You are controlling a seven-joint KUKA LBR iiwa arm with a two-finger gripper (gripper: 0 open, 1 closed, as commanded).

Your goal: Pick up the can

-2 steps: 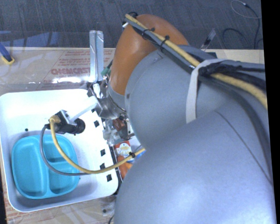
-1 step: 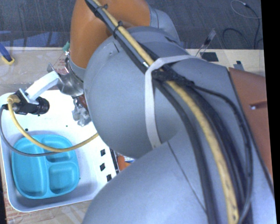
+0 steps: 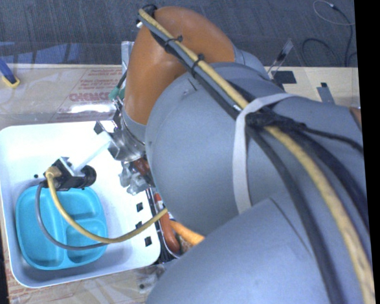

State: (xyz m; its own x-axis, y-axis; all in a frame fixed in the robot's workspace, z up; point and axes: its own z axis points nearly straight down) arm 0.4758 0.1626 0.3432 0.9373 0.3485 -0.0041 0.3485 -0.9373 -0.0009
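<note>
The grey arm point(image 3: 243, 177) with its orange band point(image 3: 164, 59) covers most of the view and hides the right bin. Its wrist ends in a metal gripper point(image 3: 130, 174) above the right wall of the left bin point(image 3: 21, 144). A small orange and dark object point(image 3: 175, 236) peeks out under the arm's lower edge, just right of that bin's wall; I cannot tell whether it is the can. Nothing that is plainly a can shows elsewhere.
A blue divided tray point(image 3: 59, 232) lies in the left bin's near left part. A black fitting point(image 3: 68, 177) on a yellow hose point(image 3: 85, 234) hangs over the tray's far edge. Printed cardboard point(image 3: 75, 91) lies behind the bin.
</note>
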